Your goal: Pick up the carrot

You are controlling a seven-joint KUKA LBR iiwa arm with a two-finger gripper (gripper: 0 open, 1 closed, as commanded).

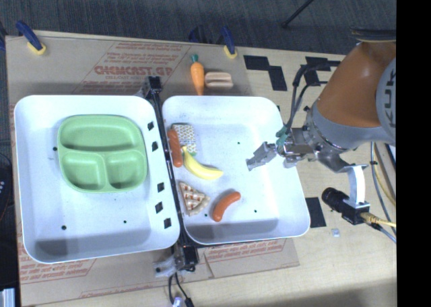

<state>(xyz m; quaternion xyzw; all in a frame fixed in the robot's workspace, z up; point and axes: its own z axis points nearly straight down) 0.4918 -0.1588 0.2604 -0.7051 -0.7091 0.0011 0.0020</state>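
The carrot (196, 75) lies outside, just behind the right bin (269, 112), so the gripper (258, 159), whose grip state I cannot tell, hangs over that bin far from it

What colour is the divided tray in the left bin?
The divided tray is light green, seen clearly in the camera view.

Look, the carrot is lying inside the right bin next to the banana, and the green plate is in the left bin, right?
Not quite. The camera view shows the carrot outside the bins, on the cardboard just beyond the right bin's far edge, beside a small hot dog toy. The banana does lie in the right bin, and the green plate is in the left bin.
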